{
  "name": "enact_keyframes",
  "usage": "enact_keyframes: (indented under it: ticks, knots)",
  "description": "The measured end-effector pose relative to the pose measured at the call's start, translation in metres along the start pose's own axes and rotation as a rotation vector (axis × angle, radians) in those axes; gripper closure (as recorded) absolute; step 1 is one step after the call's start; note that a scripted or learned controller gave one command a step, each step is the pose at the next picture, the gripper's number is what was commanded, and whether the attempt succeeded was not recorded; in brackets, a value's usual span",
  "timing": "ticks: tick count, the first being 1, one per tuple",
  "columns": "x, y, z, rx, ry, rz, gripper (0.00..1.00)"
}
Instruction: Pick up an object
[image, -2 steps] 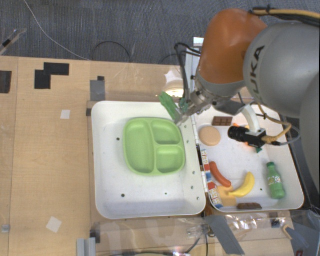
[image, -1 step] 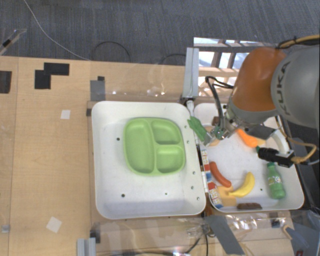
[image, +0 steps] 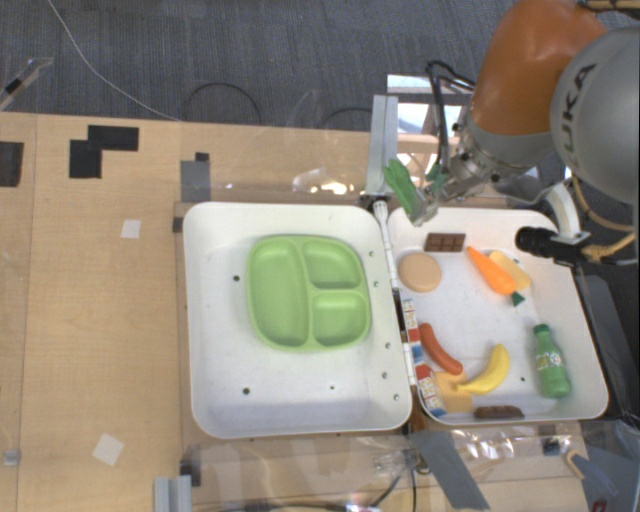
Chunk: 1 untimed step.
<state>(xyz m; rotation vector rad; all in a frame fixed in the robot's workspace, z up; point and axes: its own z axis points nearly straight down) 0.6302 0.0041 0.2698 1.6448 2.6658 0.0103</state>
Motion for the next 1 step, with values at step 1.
enact_keyframes:
  ticks: [1]
  knots:
    - [-0.04,0.0253,-0.0799,0.002,-0.001,0.183,1.0]
